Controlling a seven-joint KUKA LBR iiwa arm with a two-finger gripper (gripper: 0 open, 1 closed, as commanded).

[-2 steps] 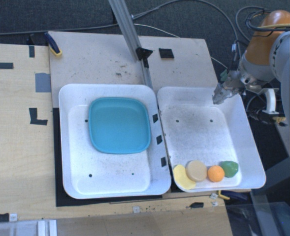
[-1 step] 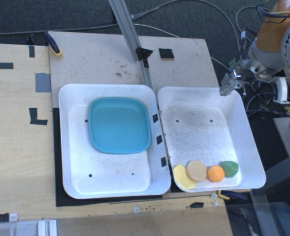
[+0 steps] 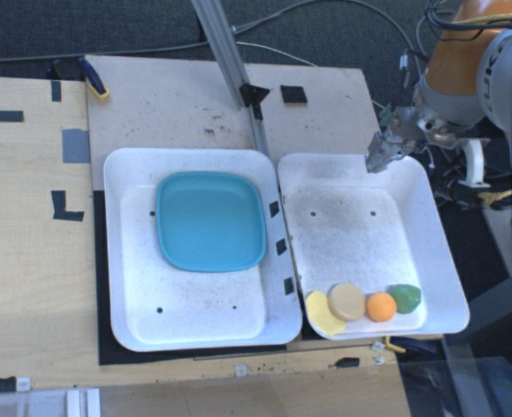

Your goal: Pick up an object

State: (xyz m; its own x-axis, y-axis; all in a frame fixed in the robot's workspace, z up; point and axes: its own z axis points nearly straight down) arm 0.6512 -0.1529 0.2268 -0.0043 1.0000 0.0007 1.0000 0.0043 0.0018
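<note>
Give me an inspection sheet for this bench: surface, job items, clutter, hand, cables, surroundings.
Surface: two white bins side by side, left bin and right bin, on a scuffed board.
Job items: yellow piece, beige round piece, orange ball and green piece clustered at the right bin's near edge.
Clutter: blue plate in the left bin.
Hand: hand at the right bin's far rim, apart from the items.
Cables: black cable behind the board.
Surroundings: metal post, dark floor.

A robotics lab: a taped table (image 3: 29, 189), two white bins (image 3: 125, 233), loose cables (image 3: 325, 11), an industrial arm (image 3: 473, 50).
</note>
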